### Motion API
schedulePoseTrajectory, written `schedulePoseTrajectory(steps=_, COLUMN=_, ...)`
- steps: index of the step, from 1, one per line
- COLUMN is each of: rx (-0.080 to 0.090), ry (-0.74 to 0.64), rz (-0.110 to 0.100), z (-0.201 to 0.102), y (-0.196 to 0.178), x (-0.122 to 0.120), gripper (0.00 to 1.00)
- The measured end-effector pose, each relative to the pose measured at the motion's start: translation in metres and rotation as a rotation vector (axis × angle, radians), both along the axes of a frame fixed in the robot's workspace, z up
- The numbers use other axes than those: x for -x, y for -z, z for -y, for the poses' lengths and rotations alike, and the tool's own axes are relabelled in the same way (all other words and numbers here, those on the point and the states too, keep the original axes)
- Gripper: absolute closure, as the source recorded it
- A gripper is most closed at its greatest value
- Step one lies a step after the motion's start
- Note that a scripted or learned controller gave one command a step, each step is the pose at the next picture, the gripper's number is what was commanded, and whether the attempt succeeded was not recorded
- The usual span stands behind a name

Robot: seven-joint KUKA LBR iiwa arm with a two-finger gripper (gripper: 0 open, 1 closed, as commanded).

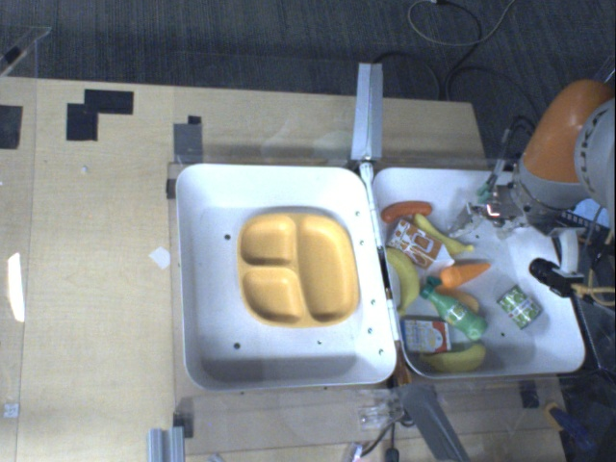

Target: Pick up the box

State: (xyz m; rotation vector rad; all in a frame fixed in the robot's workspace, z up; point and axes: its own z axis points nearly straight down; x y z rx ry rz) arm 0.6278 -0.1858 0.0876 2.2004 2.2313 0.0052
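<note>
Bench: pale wood top (pixel 96 287) on dark carpet, with black tape patches at 10 o'clock and a metal post (pixel 369 114) at 12 o'clock between the bins.
Left bin (pixel 207 287): white, shallow; carries a yellow three-compartment tray (pixel 296 266) at its centre.
Right bin (pixel 553 349): white, touching the left bin along its 9 o'clock wall; contents crowd its 9 o'clock half.
Box (pixel 419 245): brown-and-white carton, lying tilted in the right bin toward 10 o'clock, between a red sausage (pixel 408 210) at its 12 o'clock and a banana (pixel 407 279) at its 6 o'clock. Second banana (pixel 445 235) lies against its 3 o'clock edge.
Other contents: carrot (pixel 464 273) near bin centre; green bottle (pixel 452 312) just at 6 o'clock of the carrot; small printed carton (pixel 424 335) at 7 o'clock; third banana (pixel 454 358) along the 6 o'clock wall; green-and-white packet (pixel 520 306) alone at 4 o'clock.
Arm: grey, orange band (pixel 563 142), enters from 3 o'clock.
Gripper (pixel 486 210): low over the right bin at its 12 o'clock region, apart from the box, which lies toward 9 o'clock of it.
Gripper state: cannot tell; the tip is small and blurred against the white floor. Nothing visibly held.
Box status: still resting in the bin, not lifted.
</note>
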Motion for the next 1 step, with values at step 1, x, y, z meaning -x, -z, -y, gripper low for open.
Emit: schedulePoseTrajectory(steps=1, rx=-0.003, ry=0.023, rz=-0.001, z=-0.0068, y=0.0017, x=-0.0436, gripper=0.00)
